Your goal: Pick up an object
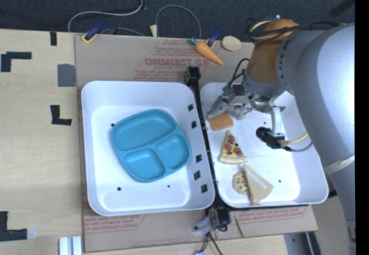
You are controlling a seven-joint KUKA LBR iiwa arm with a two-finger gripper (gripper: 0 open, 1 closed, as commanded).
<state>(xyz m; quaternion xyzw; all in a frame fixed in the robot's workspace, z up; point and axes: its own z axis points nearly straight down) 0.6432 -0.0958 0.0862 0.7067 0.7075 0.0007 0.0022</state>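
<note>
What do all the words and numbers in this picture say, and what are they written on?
"CHEMCAST": red print on the cardboard sheet behind the bins, seen upside down; the letters after it run under the bin clip.
Further red lines above and around it on the cardboard: too blurred to read.
Red print on the cardboard's front edge: too small to read.
Nothing else carries text.
</note>
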